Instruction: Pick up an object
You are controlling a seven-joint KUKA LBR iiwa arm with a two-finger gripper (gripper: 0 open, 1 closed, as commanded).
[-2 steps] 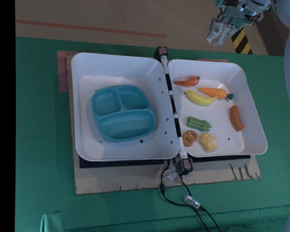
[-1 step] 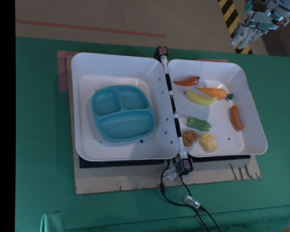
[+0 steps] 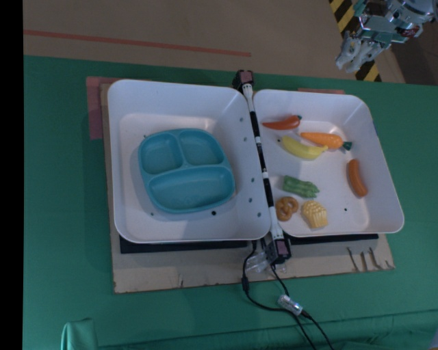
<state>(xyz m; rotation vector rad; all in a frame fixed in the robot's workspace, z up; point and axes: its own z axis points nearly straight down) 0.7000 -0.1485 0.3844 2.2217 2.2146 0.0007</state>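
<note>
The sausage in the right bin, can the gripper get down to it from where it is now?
Probably yes. The sausage lies alone near the right wall of the right bin, apart from the other toys, and the gripper hangs above the far right corner with nothing between.

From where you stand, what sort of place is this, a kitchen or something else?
Likely a robot test bench: toy food such as a banana fills one white bin, a robot gripper hangs nearby, and hazard stripes mark the floor.

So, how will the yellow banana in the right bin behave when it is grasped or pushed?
The banana looks like a smooth, probably stiff and light plastic toy, so it may slip. Its curved shape could pivot rather than slide straight. The carrot lies very close, so a push likely nudges it too.
</note>
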